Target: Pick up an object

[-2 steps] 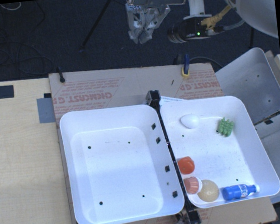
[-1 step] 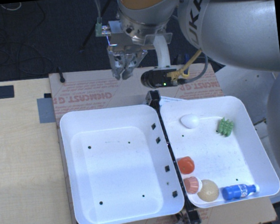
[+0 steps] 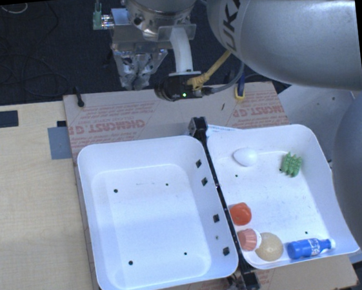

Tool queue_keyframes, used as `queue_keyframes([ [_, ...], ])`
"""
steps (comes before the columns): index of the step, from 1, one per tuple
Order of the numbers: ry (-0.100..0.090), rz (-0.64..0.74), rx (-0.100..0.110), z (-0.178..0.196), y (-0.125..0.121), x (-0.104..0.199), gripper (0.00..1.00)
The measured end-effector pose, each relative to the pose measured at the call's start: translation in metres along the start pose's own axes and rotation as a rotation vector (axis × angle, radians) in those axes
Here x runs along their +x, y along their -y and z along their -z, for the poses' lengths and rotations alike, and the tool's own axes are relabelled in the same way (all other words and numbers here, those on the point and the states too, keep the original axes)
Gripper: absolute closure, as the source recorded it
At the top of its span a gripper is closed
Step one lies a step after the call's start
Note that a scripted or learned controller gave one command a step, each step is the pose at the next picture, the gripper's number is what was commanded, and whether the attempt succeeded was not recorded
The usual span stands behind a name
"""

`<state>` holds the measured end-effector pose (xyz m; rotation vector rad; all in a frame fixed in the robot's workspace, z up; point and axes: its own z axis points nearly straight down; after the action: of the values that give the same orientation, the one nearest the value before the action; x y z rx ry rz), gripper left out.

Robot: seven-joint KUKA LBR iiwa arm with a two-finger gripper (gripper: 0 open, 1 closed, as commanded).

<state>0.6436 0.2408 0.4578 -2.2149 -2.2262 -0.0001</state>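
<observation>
While the gripper (image 3: 139,71) hangs above the bins' far edge, finger state indeterminate, the right bin (image 3: 312,152) holds a white egg (image 3: 245,157), green toy (image 3: 291,164), orange ball (image 3: 241,214); blue bottle (image 3: 309,247) near corner

One fixed camera above the bench (image 3: 26,211) — looking down, slanted, at both bins (image 3: 88,184).

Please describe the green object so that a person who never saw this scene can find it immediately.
Look at the right bin of the two white bins. Near its far right wall lies the green object, small and bumpy. It is the sole green item, apart from the white egg shape to its left.
</observation>
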Motion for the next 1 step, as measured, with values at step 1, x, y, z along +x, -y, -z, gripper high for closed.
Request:
queue_keyframes([
  [1, 0.001, -0.007, -0.005, 0.0853, 0.0002, -0.0457, 1.0],
])
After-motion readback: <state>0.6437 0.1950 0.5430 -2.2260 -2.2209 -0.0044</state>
